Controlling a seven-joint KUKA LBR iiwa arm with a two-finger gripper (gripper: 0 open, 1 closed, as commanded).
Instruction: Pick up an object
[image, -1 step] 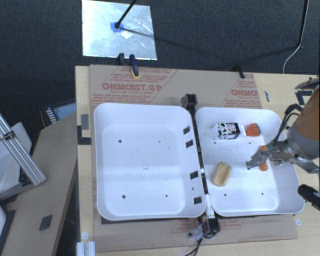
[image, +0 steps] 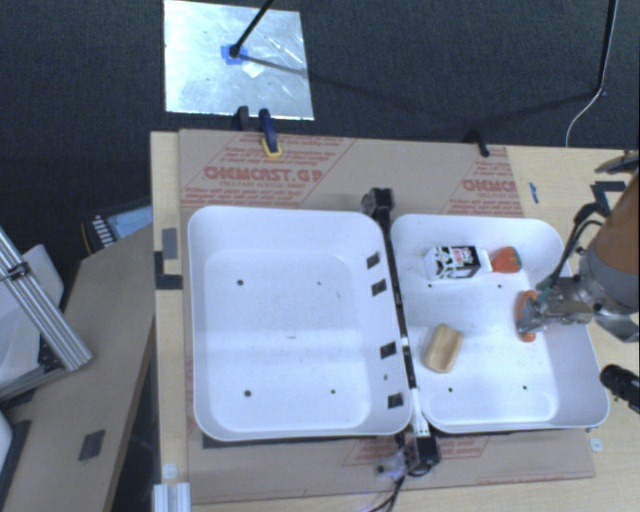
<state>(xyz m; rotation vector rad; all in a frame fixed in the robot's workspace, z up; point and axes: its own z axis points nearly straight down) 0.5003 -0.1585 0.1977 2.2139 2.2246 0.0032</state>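
The right bin (image: 520, 400) holds a white and black carton (image: 455, 262) near its far wall, with a red-orange round object (image: 507, 260) just right of it. A tan bread-like piece (image: 443, 347) lies near the bin's left wall. My gripper (image: 533, 316) reaches in from the right, low over the bin's right side. A small orange object (image: 525, 318) sits right at the gripper's tip, partly hidden by it. Whether the gripper is holding this object cannot be made out.
The left bin (image: 290, 320) stands beside the right one, with a black clip strip (image: 395, 320) between them. Both rest on a brown board (image: 300, 170). A cable (image: 580, 225) hangs near the arm's wrist. A metal sheet (image: 235, 60) lies at the back.
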